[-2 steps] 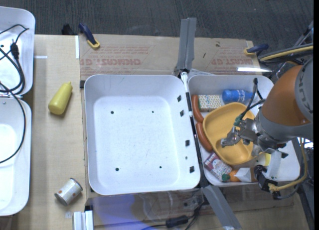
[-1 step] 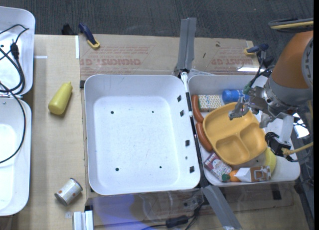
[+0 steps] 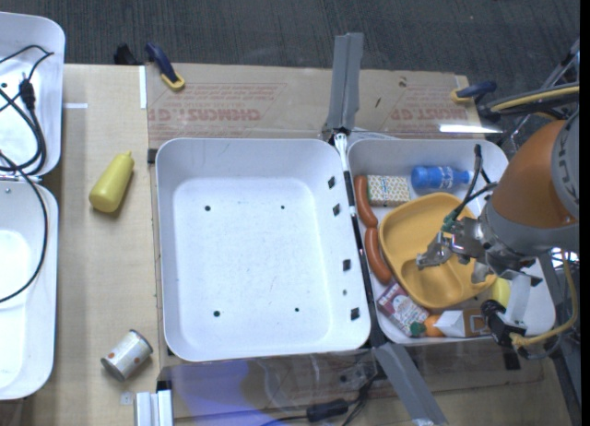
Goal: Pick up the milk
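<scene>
My gripper hangs low in the right bin, just over the inside of a yellow bowl. The grey arm with its orange band comes in from the right and covers the bin's right side. At the bin's front edge lie a white carton-like item, which may be the milk, and a red-and-white printed packet. Both are partly tucked under the bowl and the arm. Nothing shows in the gripper's grasp.
The right bin also holds two hot dogs, a cracker box and a blue bottle. The left bin sits beside it. On the bench to the left are a yellow mustard bottle and a tin can.
</scene>
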Controlling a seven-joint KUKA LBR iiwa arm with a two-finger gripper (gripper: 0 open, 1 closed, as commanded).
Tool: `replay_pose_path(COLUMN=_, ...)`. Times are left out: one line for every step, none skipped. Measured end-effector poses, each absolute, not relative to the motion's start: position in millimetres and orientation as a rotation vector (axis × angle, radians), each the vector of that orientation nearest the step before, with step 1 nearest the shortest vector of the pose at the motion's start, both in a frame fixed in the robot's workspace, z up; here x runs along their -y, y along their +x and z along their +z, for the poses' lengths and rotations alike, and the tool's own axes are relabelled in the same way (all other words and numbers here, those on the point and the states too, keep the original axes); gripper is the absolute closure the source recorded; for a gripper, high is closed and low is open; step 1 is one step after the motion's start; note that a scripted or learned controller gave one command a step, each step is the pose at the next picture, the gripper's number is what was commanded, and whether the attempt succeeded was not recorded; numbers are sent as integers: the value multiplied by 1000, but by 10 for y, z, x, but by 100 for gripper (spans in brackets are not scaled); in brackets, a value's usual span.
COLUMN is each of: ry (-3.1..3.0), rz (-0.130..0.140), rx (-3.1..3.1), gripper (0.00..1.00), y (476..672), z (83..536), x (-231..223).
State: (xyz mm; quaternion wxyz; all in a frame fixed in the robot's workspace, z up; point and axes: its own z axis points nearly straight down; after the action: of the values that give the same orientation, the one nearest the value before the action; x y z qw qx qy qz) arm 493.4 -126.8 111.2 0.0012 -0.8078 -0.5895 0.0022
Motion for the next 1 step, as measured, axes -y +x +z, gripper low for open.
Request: replay_pose_path(ry=-2610, rz=4, rx=1749, gripper=0, y=5560, z=1753, x=1592)
